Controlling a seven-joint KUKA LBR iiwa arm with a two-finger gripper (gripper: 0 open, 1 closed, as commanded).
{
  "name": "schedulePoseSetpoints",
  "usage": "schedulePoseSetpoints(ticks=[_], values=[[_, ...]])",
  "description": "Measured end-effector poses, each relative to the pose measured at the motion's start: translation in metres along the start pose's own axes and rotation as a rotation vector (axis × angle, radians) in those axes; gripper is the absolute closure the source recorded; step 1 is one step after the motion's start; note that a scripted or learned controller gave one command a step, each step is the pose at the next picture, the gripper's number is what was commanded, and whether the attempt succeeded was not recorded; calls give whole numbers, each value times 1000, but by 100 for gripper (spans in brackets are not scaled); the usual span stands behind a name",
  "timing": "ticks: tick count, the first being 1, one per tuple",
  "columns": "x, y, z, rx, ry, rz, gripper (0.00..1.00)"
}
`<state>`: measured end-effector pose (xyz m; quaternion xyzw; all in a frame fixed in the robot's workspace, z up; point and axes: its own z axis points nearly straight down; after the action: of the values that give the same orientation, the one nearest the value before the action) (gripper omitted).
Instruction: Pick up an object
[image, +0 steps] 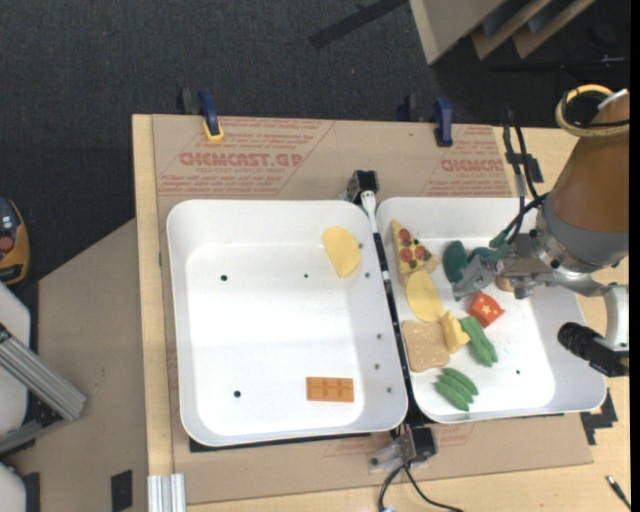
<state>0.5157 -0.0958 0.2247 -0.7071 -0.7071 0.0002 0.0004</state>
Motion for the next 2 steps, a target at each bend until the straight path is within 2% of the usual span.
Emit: schedulePoseSetpoints(ticks=[1,2], values=[[4,16,143,-7,-1,1,0],[-53,57,137,-10,-3,0,0]])
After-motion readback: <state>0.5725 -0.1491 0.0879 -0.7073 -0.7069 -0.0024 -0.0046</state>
